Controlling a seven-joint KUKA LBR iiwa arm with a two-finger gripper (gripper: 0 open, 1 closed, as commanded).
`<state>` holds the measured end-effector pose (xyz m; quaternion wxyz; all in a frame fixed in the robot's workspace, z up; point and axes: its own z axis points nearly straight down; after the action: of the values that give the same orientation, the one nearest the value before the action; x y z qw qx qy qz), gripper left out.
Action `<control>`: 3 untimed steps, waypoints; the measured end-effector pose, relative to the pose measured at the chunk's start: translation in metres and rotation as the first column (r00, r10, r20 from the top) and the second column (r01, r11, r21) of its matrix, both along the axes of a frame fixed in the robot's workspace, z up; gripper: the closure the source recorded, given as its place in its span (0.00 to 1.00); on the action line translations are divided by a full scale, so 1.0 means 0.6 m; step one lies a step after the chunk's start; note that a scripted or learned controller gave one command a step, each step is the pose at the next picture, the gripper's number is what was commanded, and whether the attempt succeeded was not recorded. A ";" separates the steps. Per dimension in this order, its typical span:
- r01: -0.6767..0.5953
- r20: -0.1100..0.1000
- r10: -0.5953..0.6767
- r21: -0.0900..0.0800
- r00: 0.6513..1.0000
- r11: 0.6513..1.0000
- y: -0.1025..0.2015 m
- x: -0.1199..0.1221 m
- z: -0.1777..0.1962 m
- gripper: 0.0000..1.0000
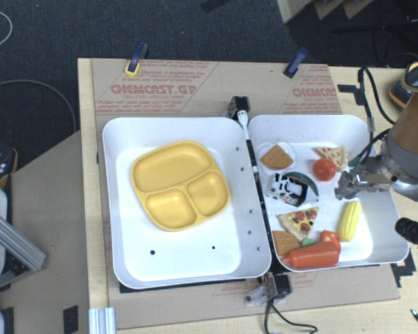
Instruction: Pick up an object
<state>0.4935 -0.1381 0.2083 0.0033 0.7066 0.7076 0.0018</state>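
Grey arm reaches in from right, claw (348, 186) above corn (349, 220), grip state unclear.

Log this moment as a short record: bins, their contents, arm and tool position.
left bin: holds a yellow divided plate
right bin: holds toy food
toy food: tomato, corn cob, pizza slice, orange-red carrot-like piece by the near rim, brown cookie-like piece, black-and-white item
arm: reaches in from the right, over the right bin
tool: above the corn cob, right of the tomato
finger state: cannot tell
held object: none visible
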 end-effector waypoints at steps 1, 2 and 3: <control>0.000 -0.003 0.000 0.001 1.000 1.000 0.000 0.002 0.029 1.00; -0.005 -0.005 0.005 0.003 1.000 1.000 0.094 0.033 0.014 1.00; -0.006 -0.004 0.006 0.004 1.000 1.000 0.189 0.055 0.037 1.00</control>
<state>0.5266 -0.0249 0.2304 0.0007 0.7045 0.7097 0.0017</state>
